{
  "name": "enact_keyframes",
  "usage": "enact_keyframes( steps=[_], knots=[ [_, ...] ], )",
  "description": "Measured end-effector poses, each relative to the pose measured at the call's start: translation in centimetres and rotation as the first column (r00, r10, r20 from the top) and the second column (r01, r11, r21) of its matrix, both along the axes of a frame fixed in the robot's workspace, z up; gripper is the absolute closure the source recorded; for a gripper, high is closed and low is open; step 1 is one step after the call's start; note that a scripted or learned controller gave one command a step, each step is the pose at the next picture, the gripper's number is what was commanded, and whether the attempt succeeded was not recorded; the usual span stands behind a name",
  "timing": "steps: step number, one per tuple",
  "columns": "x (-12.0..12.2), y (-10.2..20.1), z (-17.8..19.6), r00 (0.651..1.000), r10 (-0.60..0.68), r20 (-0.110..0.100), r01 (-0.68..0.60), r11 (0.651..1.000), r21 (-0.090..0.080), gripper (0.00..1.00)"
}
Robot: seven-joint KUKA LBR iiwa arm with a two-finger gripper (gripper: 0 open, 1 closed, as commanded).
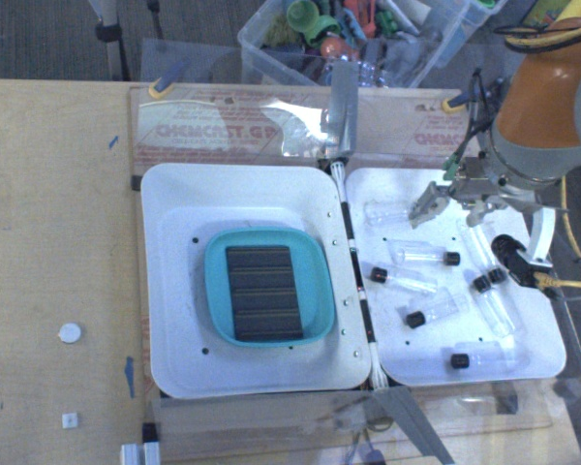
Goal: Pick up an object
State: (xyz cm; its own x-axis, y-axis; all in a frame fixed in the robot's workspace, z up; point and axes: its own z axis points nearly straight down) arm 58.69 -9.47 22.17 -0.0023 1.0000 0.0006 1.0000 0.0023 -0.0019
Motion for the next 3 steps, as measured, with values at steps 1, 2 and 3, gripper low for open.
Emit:
enact_keyframes(
  steps=[1, 2, 3],
  knots=[
    [-2.0, -5.5, -9.9, 0.998, 0.059, 0.002, -0.059, 0.998, 0.000, 0.00],
    [-1.2, -8.0, -12.8, 0.998, 0.065, 0.007, -0.065, 0.998, 0.008, 0.00],
    [-2.9, -9.9, -13.1, 0.998, 0.064, 0.016, -0.065, 0.998, 0.026, 0.00]
  ],
)
